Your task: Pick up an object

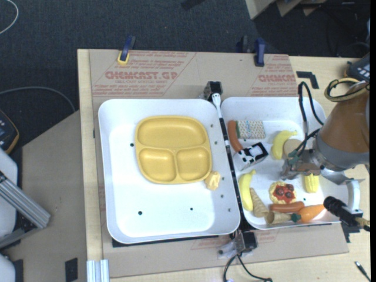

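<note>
The right bin holds several toy foods: a red sausage, a grey block, a black-and-white piece, a yellow banana, a second yellow piece, a cone, a small pizza, a corn cob and an orange carrot. My gripper is low inside this bin, between the banana and the pizza, just left of the corn. Its tip is dark and partly hidden by the wrist.
The left bin carries a yellow divided tray and a small yellow scrap near its right wall. The arm's orange band hangs over the right bin's right edge. Clamps and cables sit at the bins' seam.
</note>
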You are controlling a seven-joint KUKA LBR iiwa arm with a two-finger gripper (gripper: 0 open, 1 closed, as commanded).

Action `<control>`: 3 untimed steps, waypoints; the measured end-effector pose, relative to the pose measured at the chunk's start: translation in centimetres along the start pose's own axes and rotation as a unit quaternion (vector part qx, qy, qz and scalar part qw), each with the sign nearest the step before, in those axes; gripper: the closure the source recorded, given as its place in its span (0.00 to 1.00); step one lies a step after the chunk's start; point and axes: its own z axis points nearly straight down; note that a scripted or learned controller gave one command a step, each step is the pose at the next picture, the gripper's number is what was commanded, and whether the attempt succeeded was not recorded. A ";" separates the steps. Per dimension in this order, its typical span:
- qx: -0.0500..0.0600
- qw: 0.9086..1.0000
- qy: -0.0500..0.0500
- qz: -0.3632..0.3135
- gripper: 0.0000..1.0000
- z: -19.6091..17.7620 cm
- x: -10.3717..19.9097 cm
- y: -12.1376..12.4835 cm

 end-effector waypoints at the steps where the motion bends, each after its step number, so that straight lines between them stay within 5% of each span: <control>1: 0.003 1.000 -0.002 0.000 1.00 -4.3 -0.1 -0.3; 3: 0.003 1.000 -0.002 -0.001 1.00 -12.7 0.5 -0.6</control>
